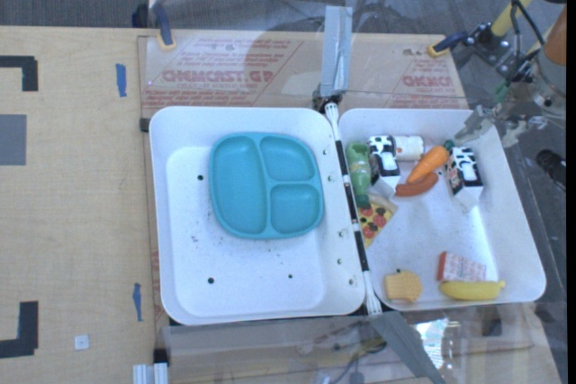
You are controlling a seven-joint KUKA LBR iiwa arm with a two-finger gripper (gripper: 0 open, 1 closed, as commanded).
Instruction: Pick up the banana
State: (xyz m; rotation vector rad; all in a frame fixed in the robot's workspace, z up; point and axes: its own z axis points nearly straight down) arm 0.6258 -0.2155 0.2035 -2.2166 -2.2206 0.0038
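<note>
Camera view looks down on our worktop (72, 193), a pale wooden surface carrying two shallow white bins side by side. We see the left bin (180, 283) holding a teal divided plate (266, 184) with three compartments, lying flat toward the upper middle of that bin.

We find the banana (472, 290) in the right bin (526, 270), lying flat near the lower right corner, close to the bin's near rim. Just above it and touching or nearly touching sits a small red and white packet (461, 266). To the banana's left, apart from it, rests a yellow block-like piece (403, 287).

Higher in the same bin we see a cluster of things: a carrot (430, 162) lying tilted, with a reddish sausage-shaped item (416, 187) just beneath it, a black and white carton (464, 171) to their right, another black and white patterned item (385, 155) to their left, a green bottle (359, 173) along the bin's left wall, and a colourful dotted card (374, 218) below that bottle.

We see our gripper (493, 117) over the upper right corner of the right bin, well apart from the banana. Whether its fingers stand apart or together we cannot tell, since the metal parts there blur into one another. Nothing shows between them.
</note>
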